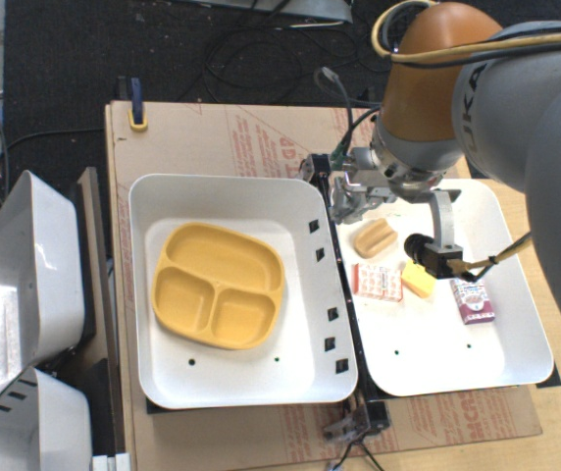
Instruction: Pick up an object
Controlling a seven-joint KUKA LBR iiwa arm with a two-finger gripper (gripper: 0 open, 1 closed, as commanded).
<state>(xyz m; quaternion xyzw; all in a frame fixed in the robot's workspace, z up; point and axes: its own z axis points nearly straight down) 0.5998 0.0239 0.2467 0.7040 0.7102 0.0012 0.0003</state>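
My gripper (352, 200) hangs over the far left corner of the right bin (516, 361), just behind a tan bun-shaped piece (374, 237). Nearer the front lie a red-and-white packet (378, 281), a yellow block (419, 282) and a small maroon carton (473, 300). The bun sits free on the bin floor, a little apart from the gripper. The grey arm and its orange band cover the bin's far right part.
The left bin (163, 361) holds a yellow divided tray (219, 285) at its middle. White tubs (21, 273) stand off the bench at the left. The front half of the right bin is bare white floor.
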